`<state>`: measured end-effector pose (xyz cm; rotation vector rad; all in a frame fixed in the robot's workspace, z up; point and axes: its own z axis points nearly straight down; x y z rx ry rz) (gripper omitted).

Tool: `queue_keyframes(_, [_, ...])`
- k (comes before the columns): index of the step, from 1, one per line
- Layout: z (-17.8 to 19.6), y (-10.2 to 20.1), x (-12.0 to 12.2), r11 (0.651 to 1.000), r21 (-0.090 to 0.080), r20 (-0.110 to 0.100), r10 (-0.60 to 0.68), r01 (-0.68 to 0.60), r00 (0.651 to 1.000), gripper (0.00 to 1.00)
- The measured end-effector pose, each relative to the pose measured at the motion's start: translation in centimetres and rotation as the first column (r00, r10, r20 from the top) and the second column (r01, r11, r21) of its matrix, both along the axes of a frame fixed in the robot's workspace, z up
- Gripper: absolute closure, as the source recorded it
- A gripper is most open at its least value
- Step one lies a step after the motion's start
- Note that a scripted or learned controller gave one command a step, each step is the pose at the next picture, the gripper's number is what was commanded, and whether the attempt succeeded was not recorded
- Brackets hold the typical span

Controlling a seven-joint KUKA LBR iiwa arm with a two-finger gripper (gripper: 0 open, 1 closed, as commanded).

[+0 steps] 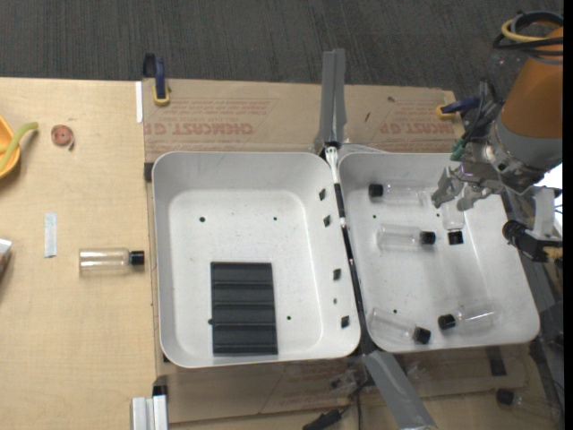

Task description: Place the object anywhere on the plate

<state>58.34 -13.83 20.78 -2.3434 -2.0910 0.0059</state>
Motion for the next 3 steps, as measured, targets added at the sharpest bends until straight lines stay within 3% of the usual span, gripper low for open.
queue_keyframes(1, [1.3,6.5,6.6,0.971,0.000,0.002,0.240,-0.240,0.971,1.00])
queue_keyframes(2, [1.3,6.5,6.6,0.971,0.000,0.002,0.241,-0.241,0.971,0.00])
queue_keyframes(3, [2.6,0.2,7.6,0.952,-0.001,0.003,0.307,-0.307,0.952,0.00])
